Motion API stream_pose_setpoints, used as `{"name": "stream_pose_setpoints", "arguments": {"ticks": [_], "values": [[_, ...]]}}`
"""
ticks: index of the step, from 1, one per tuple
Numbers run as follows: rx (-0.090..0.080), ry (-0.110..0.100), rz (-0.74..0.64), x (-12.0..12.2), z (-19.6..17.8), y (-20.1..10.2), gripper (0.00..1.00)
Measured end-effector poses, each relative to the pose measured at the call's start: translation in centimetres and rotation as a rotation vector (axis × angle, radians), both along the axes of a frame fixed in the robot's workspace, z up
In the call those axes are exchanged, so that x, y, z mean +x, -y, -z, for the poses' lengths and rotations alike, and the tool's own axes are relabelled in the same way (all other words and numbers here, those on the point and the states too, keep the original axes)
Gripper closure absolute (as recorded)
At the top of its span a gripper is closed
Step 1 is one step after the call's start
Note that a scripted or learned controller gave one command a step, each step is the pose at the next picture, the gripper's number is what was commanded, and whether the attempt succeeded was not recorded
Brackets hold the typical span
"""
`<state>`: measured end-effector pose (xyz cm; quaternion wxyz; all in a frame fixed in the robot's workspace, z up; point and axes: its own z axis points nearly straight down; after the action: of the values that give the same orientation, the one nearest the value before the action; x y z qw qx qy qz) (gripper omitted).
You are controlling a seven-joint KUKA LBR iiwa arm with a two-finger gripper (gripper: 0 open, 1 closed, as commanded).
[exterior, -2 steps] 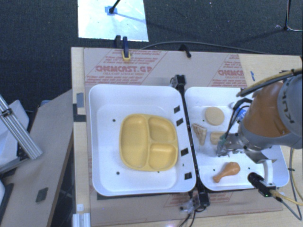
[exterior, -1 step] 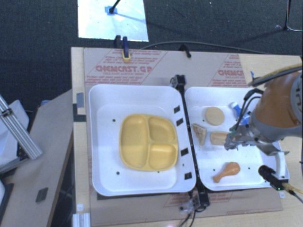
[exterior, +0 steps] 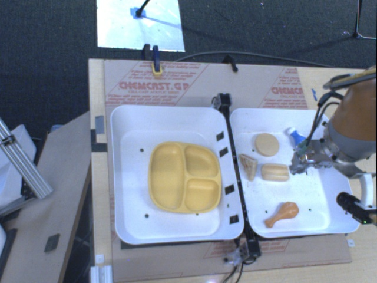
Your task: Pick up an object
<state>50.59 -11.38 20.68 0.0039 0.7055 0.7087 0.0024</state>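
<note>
White bins, two, side by side. Left bin [exterior: 126, 158]: one yellow tray [exterior: 184, 177] with compartments, lying flat. Right bin [exterior: 330, 217]: round cracker [exterior: 266, 144] toward the back; wedge [exterior: 249, 167] near the divider; bun [exterior: 274, 172] just beside the wedge; drumstick [exterior: 281, 213] toward the front, apart from the rest; blue item [exterior: 294, 136] near the back, partly hidden by the arm. Gripper [exterior: 298, 164] hangs just right of the bun, nothing seen between its tips; we cannot tell its spread from this view. We judge the bun the nearest candidate. To do the step well, we would centre over the bun's short axis, keep clear of the wedge, descend straight, close, then lift without dragging.
</note>
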Motion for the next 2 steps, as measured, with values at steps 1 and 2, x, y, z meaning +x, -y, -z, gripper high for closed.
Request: {"name": "stream_pose_setpoints", "arguments": {"ticks": [1,2], "values": [[0.0,-0.001,0.0,0.2,-5.4,0.0,1.0],[0.003,-0.006,-0.004,2.4,-3.8,-4.4,1.0]]}}
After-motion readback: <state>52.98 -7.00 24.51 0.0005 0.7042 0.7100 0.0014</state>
